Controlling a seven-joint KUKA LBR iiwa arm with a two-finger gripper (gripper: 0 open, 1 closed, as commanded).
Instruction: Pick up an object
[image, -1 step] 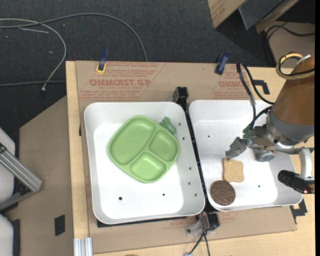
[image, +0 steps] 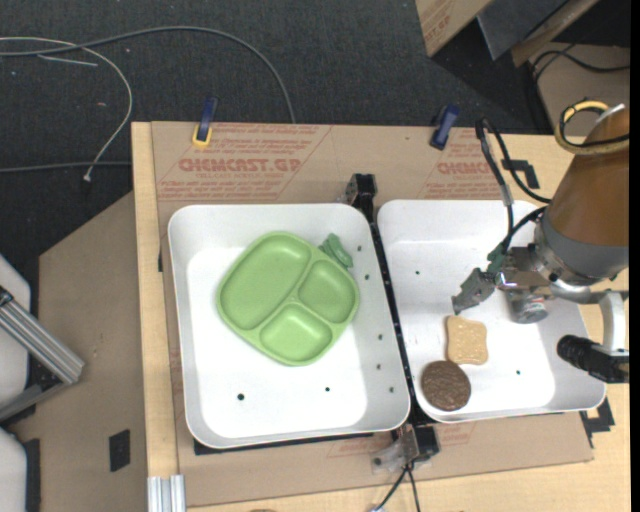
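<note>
A light green divided plate (image: 288, 296) lies in the left bin (image: 200, 400), with a small dark green piece (image: 337, 250) at its upper right edge. In the right bin (image: 420, 230) a tan slice of toast (image: 466, 340) lies near the front, and a round brown patty (image: 445, 385) sits just below it at the bin's front left corner. My gripper (image: 472, 293) hangs over the right bin, just above the toast and slightly left of it. Nothing shows between its tips.
The arm (image: 590, 210) comes in from the right over the right bin's far side. A black clamp (image: 361, 188) sits between the bins at the back. Blue clips (image: 206, 118) (image: 444, 126) hold the cardboard bench edge.
</note>
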